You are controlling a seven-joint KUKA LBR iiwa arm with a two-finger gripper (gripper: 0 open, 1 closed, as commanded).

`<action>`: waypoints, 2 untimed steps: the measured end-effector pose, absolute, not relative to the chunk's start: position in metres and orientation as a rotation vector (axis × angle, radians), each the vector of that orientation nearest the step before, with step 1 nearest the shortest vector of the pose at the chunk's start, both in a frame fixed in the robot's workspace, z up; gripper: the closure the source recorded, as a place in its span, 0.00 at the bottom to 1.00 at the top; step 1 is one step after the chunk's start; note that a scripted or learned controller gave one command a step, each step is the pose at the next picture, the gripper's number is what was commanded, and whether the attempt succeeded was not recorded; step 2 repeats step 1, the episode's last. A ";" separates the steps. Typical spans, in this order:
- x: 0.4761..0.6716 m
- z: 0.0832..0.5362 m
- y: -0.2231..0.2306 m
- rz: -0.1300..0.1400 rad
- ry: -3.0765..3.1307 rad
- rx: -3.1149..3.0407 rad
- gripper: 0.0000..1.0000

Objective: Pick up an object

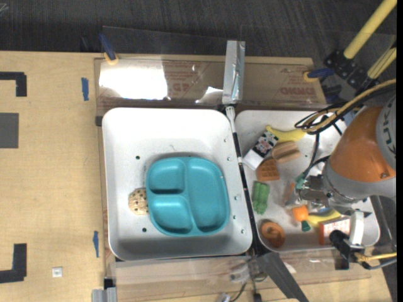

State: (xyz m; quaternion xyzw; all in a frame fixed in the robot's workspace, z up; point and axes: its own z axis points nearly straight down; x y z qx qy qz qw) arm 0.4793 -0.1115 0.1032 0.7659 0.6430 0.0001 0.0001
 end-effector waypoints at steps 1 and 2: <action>0.501 0.245 -0.063 0.011 2.093 2.337 1.00; 0.501 0.245 -0.063 0.011 2.093 2.337 1.00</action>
